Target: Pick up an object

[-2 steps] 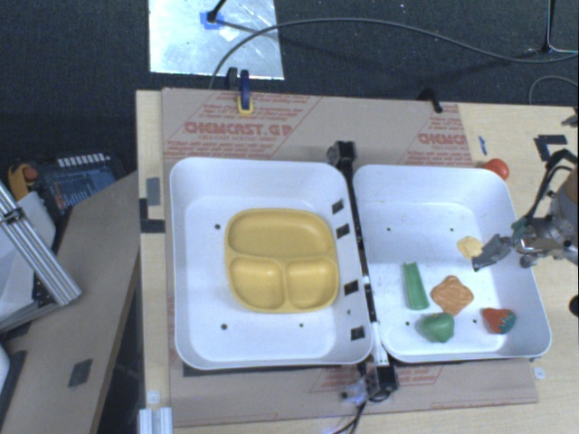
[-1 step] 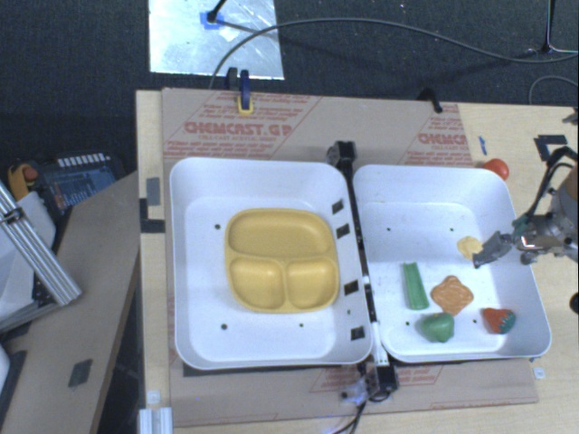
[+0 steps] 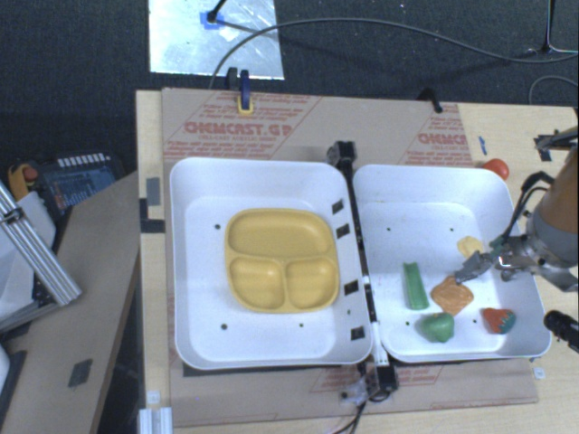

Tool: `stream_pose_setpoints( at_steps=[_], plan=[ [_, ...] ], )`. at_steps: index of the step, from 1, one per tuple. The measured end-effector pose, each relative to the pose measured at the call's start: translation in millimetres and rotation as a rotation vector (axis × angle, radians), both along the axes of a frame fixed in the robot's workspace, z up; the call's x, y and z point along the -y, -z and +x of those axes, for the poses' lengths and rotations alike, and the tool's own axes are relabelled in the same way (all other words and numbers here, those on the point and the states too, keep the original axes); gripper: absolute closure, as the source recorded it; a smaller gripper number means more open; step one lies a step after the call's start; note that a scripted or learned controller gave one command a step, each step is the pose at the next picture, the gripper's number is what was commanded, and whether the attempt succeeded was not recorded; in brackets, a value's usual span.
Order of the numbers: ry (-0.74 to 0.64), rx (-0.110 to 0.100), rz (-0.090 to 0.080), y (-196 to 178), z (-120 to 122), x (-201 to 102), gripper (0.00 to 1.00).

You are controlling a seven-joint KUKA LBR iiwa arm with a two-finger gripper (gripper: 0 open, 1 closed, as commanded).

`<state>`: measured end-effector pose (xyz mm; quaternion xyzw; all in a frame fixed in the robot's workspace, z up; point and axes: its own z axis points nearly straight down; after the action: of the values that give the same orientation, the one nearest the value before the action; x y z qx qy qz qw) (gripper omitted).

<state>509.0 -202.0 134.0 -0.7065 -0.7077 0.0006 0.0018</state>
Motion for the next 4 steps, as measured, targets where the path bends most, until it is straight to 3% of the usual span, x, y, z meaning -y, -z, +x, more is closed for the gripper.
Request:
stream_pose_setpoints(
  at_steps=[1,2,4],
  plan=[
    [0.001,0.006,-0.002,50.2,1.3,0.2,0.0],
    [-0.001,0.013,-0.003,35.6,3.9,0.1,1.0],
    [-0.003,0.011,-0.005,-71.4,8.5,-2.2,1.0]
  ],
)
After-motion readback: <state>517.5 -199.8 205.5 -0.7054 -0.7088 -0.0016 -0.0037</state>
